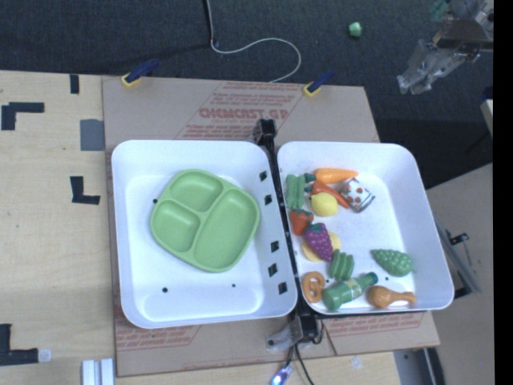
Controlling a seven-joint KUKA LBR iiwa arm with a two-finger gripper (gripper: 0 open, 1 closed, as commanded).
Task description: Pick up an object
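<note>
1. The gripper (418, 70) hangs at the upper right of the camera view, above the dark floor beyond the bench and well apart from both bins; its pale translucent tips point down and to the left, and whether they are parted or closed cannot be told from this slant; nothing is seen between them.
2. The left bin (128, 215) holds a green divided plate (206, 220), lying flat and turned at an angle (three compartments, all bare); a few small dark specks dot the bin floor near it.
3. The right bin (421, 207) holds the toy foods, crowded toward its left wall and front edge; an orange carrot (336, 175) lies at the back, with a small red and white item (356, 194) just beside it and a yellow lemon (324, 205) below them.
4. A purple bunch of grapes (318, 241) sits near the middle of the pile; a green bottle (348, 289) lies on its side toward the front, with a pretzel (313, 284) to its left and a brown drumstick (390, 297) to its right; a bumpy green piece (392, 261) lies apart, nearer the right wall.
5. A white cable (256, 46) loops across the floor behind the cardboard sheet (240, 111) under the bins; a small green object (355, 29) rests on the floor.
</note>
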